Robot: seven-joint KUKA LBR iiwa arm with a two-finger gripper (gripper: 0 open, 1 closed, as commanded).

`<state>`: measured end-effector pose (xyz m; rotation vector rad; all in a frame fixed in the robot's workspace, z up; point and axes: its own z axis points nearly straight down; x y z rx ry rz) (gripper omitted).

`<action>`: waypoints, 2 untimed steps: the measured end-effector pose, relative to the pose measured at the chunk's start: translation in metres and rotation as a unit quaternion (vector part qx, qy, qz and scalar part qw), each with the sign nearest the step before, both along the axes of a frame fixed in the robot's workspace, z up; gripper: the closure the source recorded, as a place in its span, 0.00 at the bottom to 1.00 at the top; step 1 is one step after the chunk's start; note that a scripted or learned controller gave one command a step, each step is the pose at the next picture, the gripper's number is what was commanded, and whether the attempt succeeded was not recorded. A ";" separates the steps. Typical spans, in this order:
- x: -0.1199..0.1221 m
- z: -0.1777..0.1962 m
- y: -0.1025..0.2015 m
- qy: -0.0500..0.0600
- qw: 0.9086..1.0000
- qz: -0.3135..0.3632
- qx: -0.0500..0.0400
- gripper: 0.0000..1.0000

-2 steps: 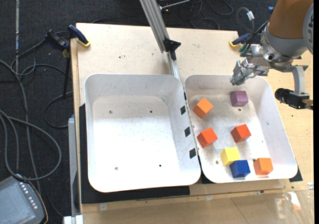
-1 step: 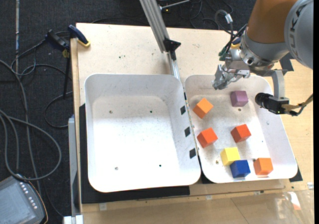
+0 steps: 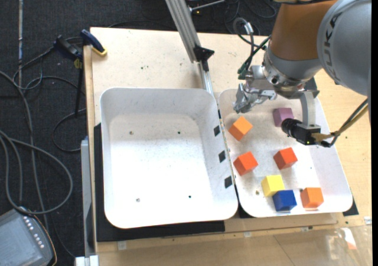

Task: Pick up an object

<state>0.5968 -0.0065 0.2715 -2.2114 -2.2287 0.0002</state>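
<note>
You are looking down at the desk (image 3: 147, 52), which is carrying two shallow white bins side by side. The left bin (image 3: 112, 111) is lying just beside the right bin (image 3: 336, 170), and all the blocks are sitting in the right one.

The arm (image 3: 307, 22) is reaching in from the right, and its claw (image 3: 245, 104) is hanging over the far left part of the right bin. It is pointing down just above an orange block (image 3: 240, 127), near that block's far edge. You cannot tell from this view whether the claw is released or clenched, and nothing is showing between its tips.

A purple block (image 3: 282, 116) is sitting to the right of the claw, partly behind a black part of the arm. Nearer to you, a second orange block (image 3: 245, 162) and a red-orange block (image 3: 286, 157) are lying apart from each other. At the near edge of the bin, a yellow block (image 3: 272, 185) is touching a blue block (image 3: 284, 200), and another orange block (image 3: 312, 197) is resting just beside the blue one
</note>
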 end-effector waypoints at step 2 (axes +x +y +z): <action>-0.023 -0.044 0.093 0.002 1.000 0.000 0.000 1.00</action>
